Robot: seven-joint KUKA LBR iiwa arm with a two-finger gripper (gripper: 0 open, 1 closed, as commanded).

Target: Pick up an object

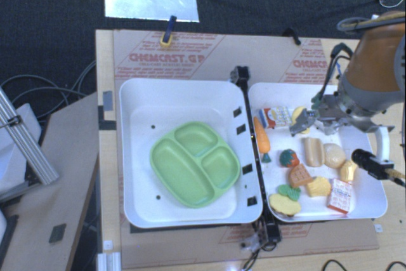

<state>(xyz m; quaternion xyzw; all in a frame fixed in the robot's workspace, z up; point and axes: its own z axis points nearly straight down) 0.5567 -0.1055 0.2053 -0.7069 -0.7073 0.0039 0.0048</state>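
My gripper (pixel 304 122) hangs low over the back of the right bin (pixel 379 203), under the grey and orange arm (pixel 374 66). It is just right of a white and red packet (pixel 276 116) and beside a small yellow piece (pixel 298 113). In front of it lie a tan bread roll (pixel 313 151) and a pale rounded piece (pixel 334 155). An orange carrot (pixel 261 135) lies along the bin's left wall. I see nothing held in the gripper.
The right bin also holds a red and green fruit (pixel 289 157), an orange cracker (pixel 300 175), yellow blocks (pixel 319 186), a small red and white box (pixel 340 195) and a yellow shell (pixel 285 204). A green divided plate (pixel 195 164) lies in the left bin (pixel 143 105).
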